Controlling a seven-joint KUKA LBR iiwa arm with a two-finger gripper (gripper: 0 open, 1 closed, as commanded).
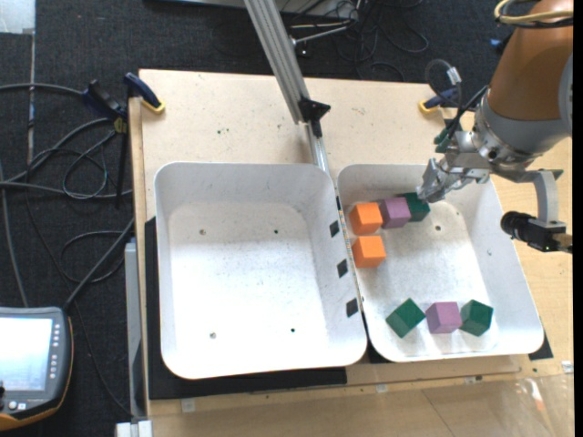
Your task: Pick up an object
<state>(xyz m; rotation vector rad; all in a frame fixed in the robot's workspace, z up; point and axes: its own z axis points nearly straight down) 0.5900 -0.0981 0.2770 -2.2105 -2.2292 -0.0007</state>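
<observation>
Your two-finger gripper (432, 189) is down in the right white bin (510, 280), right at a small dark green block (417, 208). You cannot tell how the gripper is set. That block touches a small purple block (396, 211), with a small orange block (366, 216) next in the row. It looks light, hard and smooth, so take it by two flat sides. You will find no words to read on the blocks.
</observation>
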